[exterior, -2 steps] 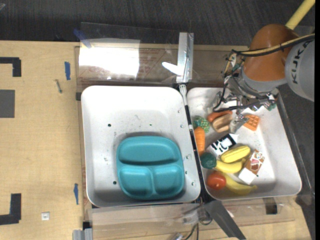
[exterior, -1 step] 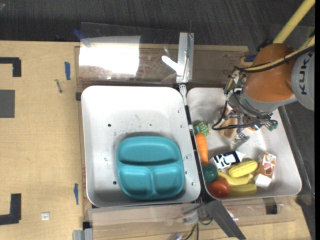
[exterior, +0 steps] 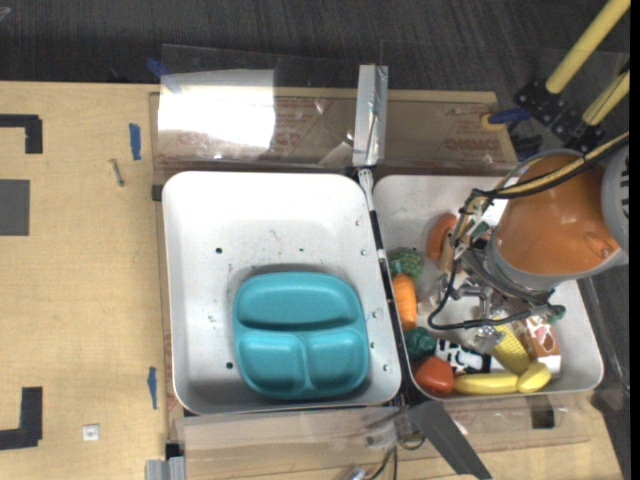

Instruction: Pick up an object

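Reaching into the right bin (exterior: 585, 358), the arm (exterior: 555, 223) hides its fingers; their state cannot be told. Toy food, including a banana (exterior: 490, 383) and carrot (exterior: 404, 300), lies along that bin's left and front edges.

Dark carpet floor (exterior: 300, 8) lies behind a tan wooden bench (exterior: 70, 268).

Toy carrot (exterior: 404, 301), tomato (exterior: 435, 374), banana (exterior: 487, 383) and corn (exterior: 510, 348) crowd the right bin (exterior: 590, 368)
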Robot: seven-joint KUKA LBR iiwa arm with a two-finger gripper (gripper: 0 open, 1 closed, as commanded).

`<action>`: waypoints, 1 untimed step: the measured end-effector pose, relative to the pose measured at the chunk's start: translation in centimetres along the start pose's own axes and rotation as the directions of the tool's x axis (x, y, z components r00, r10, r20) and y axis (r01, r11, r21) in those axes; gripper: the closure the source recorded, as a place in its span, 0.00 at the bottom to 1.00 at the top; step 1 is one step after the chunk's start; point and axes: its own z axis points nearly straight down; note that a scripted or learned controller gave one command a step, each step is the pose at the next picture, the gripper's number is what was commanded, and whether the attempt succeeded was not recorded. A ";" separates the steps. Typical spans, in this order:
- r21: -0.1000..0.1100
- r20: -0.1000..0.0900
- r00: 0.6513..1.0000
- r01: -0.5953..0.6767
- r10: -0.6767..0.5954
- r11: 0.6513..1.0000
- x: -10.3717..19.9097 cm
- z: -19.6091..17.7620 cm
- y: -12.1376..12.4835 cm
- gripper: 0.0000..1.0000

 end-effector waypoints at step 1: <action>-0.003 -0.003 0.985 -0.170 0.170 0.985 -6.7 0.2 -6.6 0.00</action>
